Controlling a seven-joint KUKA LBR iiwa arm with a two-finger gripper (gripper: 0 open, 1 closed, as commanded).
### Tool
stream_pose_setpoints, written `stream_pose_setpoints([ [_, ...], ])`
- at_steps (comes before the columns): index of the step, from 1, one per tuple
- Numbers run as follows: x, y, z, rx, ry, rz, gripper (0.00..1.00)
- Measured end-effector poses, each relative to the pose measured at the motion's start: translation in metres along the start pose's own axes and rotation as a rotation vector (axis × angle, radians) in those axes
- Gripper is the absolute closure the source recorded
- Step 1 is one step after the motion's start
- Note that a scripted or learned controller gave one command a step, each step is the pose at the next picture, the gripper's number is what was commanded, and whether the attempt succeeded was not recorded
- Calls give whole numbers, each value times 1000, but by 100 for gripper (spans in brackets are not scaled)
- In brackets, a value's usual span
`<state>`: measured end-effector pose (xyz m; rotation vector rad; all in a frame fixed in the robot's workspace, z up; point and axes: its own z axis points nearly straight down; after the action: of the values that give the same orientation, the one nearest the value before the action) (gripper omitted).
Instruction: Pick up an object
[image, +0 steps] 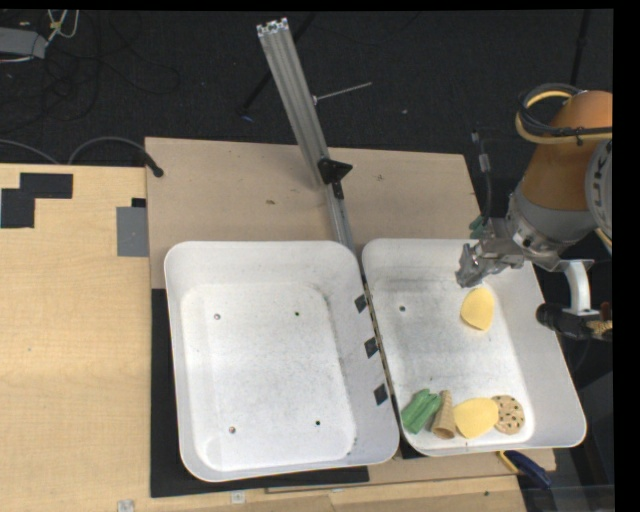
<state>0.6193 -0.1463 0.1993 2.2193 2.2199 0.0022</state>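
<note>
Pincer (478, 268) of mine hangs over the far part of the right bin (545, 345), just above a yellow piece (478, 308); whether it is open or closed I cannot tell. Nothing sits in it, so I judge I am at the approach. Next I must drop squarely onto that piece. Green, tan, yellow and cookie items (465, 412) cluster at the near edge.

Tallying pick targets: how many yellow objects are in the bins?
2. One yellow piece lies in the right bin, just below the gripper. The other yellow piece sits at that bin's near edge, between a tan cone and a cookie.
</note>
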Motion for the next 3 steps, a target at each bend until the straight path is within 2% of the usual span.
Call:
stream_pose_setpoints([
  [1, -5, 1, -64, -3, -1, -1, 100],
  [2, 53, -9, -66, 6, 3, -4, 100],
  [3, 95, -19, -63, 7, 3, -3, 100],
])
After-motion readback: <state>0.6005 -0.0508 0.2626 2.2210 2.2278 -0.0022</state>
